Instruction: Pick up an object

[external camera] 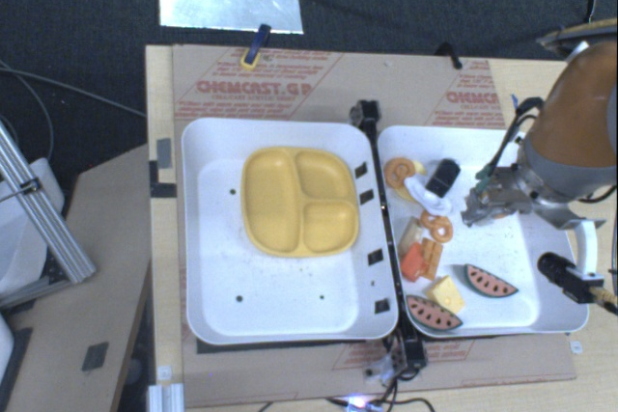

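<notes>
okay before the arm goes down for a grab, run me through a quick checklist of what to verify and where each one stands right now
1. Objects within reach: ok. The right bin holds toy food, including a watermelon slice and a cheese wedge.
2. Gripper over the right bin: ok, it hangs above bare floor near the bin's middle.
3. Gripper lined up on a target: not ok, the nearest pieces, a white piece and a small pretzel, lie to its left.
4. Finger opening: cannot tell.
5. Target isolated: not ok for the left cluster, whose pieces touch; the watermelon slice lies apart.
</notes>
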`<act>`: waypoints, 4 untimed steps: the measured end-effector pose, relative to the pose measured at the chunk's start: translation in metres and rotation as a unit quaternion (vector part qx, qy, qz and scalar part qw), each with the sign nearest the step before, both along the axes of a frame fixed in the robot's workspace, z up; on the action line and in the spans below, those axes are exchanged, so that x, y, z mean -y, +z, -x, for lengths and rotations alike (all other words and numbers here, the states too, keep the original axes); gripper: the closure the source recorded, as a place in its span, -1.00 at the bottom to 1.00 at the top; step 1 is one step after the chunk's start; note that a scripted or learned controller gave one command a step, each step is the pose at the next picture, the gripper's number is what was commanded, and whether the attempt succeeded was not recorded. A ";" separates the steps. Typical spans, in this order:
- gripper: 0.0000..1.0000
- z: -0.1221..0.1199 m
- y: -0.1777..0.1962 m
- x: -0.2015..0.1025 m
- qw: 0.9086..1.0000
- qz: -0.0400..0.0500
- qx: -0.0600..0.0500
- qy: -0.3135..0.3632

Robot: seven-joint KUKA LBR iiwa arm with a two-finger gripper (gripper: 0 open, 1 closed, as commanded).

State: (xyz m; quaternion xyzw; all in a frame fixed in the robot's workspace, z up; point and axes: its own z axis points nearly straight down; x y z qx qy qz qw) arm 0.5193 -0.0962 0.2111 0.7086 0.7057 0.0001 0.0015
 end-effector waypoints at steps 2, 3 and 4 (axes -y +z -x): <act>1.00 0.032 -0.017 -0.058 1.000 -0.002 -0.001 0.005; 1.00 0.023 -0.006 -0.068 1.000 -0.001 0.000 0.005; -1.00 0.023 -0.006 -0.068 1.000 -0.001 0.000 0.003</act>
